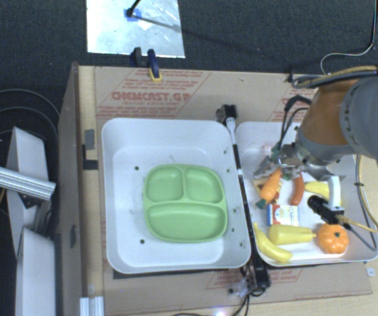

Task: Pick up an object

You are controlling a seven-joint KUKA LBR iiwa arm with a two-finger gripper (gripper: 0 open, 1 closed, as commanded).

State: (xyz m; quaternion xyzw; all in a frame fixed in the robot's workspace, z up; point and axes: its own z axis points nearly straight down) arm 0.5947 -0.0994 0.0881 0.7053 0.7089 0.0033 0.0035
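My gripper [276, 166] hangs low over the upper part of the right bin [249, 134], below the grey arm with its orange band. An orange carrot [270, 185] lies slanted just under it, its upper end right at the gripper; whether they touch is unclear. A red-orange sausage-like piece [297, 191] lies beside the carrot. Further forward in the bin are a small red, white and blue box [283, 214], a yellow wedge [292, 234], a banana [271, 248] and an orange pumpkin [332, 239]. A pale yellow piece [316, 188] rests right of the sausage.
The left bin [120, 176] holds a green divided plate [186, 201]. A dark rail [238, 170] separates the two bins. Cables run along the bench's upper right, and cardboard surrounds the bins.
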